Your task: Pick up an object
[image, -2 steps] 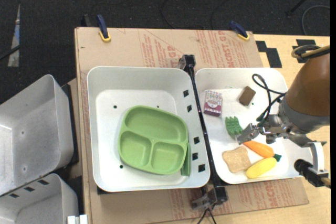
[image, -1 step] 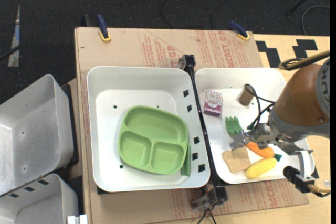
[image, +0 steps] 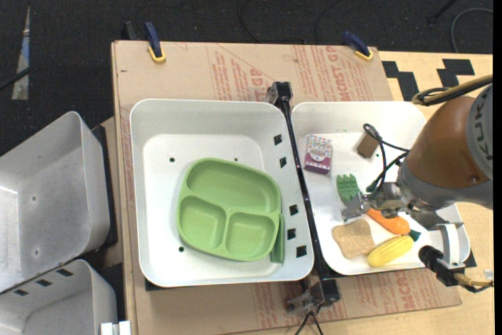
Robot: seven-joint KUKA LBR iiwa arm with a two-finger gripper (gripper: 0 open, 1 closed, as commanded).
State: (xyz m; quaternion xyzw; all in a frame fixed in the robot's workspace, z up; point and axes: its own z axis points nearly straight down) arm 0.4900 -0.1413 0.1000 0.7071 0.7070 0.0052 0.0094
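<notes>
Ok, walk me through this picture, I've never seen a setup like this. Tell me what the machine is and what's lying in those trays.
One camera looks down at a slant on a bench. The grey and orange thing at the right is a robot arm, reaching into the right bin. Its grasping end is low among the items; whether it holds anything is unclear. That bin holds a small purple box, a brown block, a green toy, an orange carrot, a tan slice and a yellow corn cob. The left bin holds a green divided plate.
</notes>
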